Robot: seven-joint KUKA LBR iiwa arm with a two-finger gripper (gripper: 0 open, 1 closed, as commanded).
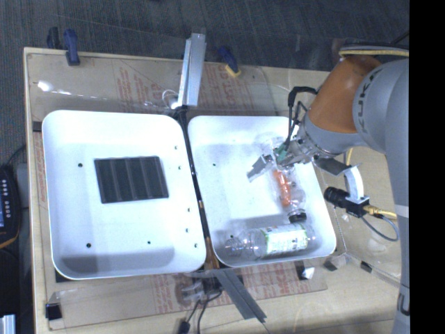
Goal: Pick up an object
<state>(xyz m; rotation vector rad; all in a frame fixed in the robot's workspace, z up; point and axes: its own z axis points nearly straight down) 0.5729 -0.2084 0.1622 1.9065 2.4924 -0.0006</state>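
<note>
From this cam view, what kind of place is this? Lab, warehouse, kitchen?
Most likely a robotics lab bin-picking bench: two white bins side by side on a clamped board, a grey-and-orange arm reaching in, and clear plastic bottles as test objects.

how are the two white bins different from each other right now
The left shallow white bin has a dark ribbed rectangular panel on its floor; the right shallow white bin has clear plastic bottles, one lying along its near wall. The gripper reaches over the right bin, not the left. Both are shallow, white, round-cornered.
</note>
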